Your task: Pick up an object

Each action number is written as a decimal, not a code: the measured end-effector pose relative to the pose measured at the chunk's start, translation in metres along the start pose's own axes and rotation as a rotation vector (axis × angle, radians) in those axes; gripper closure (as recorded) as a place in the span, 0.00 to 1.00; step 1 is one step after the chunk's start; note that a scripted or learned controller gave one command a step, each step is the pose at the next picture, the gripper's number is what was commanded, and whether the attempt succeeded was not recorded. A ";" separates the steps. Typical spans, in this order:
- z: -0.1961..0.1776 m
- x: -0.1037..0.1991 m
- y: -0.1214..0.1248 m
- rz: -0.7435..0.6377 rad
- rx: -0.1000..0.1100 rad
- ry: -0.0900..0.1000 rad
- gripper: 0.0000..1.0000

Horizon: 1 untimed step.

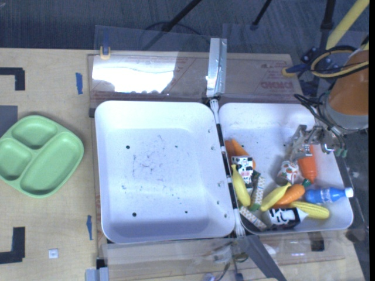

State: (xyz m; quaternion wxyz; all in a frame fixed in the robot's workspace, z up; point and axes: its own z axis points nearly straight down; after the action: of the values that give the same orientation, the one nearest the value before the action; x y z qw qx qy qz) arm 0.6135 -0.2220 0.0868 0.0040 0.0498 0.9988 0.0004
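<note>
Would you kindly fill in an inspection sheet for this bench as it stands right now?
Surface: wooden bench bearing two white bins.
Job's things: right bin holds toys along its lower part: bananas, carrots, blue bottle.
Clutter: green divided plate on the bench, left of the left bin.
Grippers: gripper low over the right bin near an orange toy; finger state unclear.
Cables: yellow and black loops by the arm.
Surroundings: stand legs on dark floor.

The scene is evenly and brightly lit from above, with only soft shadows cast inside the white bins (155, 168). Strong glare is seen on the clear panel (137, 75) behind them. Fine detail is rendered slightly soft throughout.
</note>
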 end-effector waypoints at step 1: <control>-0.101 -0.029 0.002 0.143 0.001 0.001 1.00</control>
State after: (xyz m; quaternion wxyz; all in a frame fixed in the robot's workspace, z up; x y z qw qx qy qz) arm 0.6420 -0.2229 0.1877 0.0036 0.1211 0.9926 0.0004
